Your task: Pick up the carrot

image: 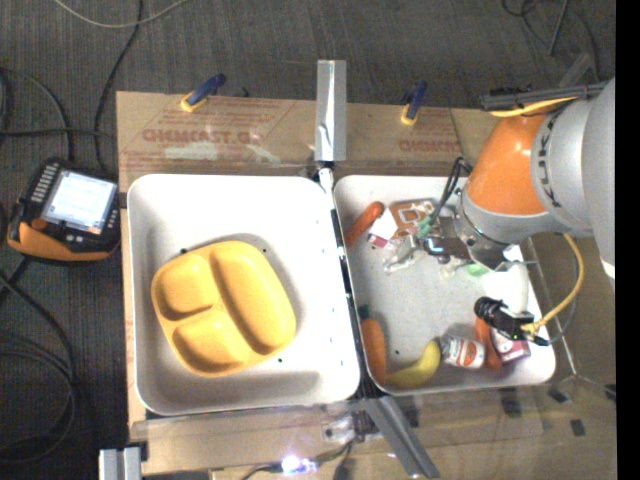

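The carrot [374, 346], orange and tapered, lies along the left wall of the right bin [440, 293] near its front corner, next to a banana [415, 365]. My gripper [428, 236] is over the back middle of the same bin, among small packets, well behind the carrot and to its right. Nothing can be made out in the gripper's hold.
A reddish-orange sausage-shaped piece [362, 223] lies at the right bin's back left. A small can [462, 351] and a red-orange item [490, 343] sit at the front right. The left bin [150, 208] holds a yellow divided plate [224, 306]. A teach pendant [68, 211] rests off the bench at the left.
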You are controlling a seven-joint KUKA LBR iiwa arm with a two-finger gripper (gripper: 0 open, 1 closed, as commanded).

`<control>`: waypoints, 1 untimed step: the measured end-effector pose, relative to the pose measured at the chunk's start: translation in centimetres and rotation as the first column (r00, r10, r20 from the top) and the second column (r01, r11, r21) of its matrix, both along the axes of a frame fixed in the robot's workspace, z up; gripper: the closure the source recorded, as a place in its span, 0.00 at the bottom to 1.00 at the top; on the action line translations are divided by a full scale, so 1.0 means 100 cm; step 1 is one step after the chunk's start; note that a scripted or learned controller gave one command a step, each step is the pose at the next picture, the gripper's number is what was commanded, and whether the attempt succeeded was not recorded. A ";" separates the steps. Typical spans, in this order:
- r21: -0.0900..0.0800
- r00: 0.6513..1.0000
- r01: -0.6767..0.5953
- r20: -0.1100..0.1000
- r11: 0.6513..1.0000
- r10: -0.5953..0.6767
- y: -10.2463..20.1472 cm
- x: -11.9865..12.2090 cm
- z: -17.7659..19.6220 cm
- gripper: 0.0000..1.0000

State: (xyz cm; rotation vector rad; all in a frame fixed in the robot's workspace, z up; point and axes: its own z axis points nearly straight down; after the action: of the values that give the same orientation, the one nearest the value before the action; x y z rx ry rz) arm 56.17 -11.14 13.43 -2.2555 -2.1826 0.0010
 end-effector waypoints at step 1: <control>0.001 0.982 -0.191 -0.002 0.982 0.191 0.012 -0.066 -0.009 0.00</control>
State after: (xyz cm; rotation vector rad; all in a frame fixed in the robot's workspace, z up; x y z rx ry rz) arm 49.62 -9.92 12.55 -2.0351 -2.3873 0.0025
